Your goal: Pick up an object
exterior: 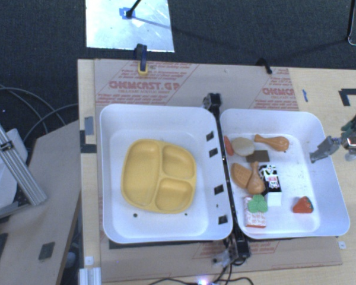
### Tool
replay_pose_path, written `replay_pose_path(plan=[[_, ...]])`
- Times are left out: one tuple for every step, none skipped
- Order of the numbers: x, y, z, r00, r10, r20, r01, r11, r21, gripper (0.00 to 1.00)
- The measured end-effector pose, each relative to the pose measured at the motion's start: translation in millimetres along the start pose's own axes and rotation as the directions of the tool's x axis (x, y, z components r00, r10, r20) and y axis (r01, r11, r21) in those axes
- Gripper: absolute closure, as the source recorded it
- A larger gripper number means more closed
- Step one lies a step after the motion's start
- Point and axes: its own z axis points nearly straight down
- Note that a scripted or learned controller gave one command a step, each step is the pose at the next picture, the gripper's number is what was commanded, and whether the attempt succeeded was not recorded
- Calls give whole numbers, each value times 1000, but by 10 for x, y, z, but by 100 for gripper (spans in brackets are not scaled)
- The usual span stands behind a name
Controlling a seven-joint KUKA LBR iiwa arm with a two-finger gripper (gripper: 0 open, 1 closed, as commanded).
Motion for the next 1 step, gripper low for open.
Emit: replay_pose_path(plan=[[897, -207, 1248, 1000, -7, -8, 7, 1000, 12, 0]])
